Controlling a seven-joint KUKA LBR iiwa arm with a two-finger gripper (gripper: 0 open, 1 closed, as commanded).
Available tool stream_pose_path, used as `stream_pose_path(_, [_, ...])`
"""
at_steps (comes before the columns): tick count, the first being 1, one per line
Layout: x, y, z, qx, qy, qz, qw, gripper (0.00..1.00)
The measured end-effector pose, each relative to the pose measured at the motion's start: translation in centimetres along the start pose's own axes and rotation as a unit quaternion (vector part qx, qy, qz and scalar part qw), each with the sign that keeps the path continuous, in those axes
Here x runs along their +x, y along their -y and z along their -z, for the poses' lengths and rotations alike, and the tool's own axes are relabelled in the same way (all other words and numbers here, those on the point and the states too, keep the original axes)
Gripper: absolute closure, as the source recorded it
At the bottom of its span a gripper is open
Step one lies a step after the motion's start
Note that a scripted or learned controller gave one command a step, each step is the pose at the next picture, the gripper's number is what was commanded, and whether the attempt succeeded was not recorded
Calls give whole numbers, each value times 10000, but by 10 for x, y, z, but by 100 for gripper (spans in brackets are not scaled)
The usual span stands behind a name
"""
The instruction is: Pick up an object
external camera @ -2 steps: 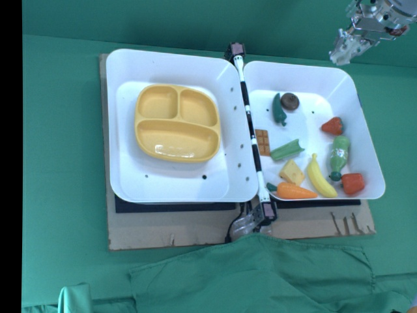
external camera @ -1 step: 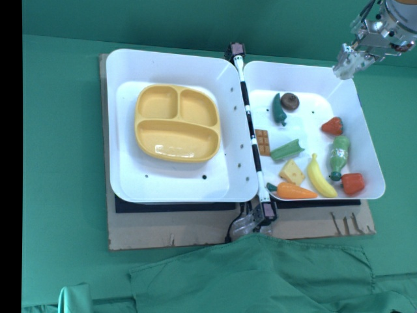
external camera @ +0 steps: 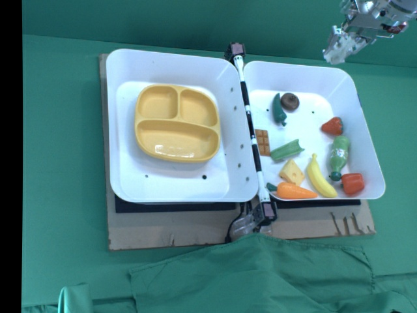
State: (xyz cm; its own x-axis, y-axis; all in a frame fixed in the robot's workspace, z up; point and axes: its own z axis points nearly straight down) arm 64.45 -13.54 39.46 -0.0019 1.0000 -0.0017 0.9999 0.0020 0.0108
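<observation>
Above the far right corner of the right bin (external camera: 365, 109), the gripper (external camera: 339, 49) is hanging with nothing between its fingers — how wide they are parted is unclear — while the toy food, from mushroom (external camera: 290, 101) to banana (external camera: 320, 178), is lying below and to its left.

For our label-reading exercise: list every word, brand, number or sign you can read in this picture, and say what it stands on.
None can be read.
The green bottle in the right bin has a pale band, too small and blurred to show any text.
</observation>
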Motion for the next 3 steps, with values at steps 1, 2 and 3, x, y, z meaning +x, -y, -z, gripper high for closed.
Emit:
stream_pose_path(1, [-20,-9,-16,26,11,-33,10000,100])
stream_pose_path(2, [10,-17,-7,20,1,-12,10000,100])
stream_pose_path(3, [0,-53,-10,17,15,-23,10000,100])
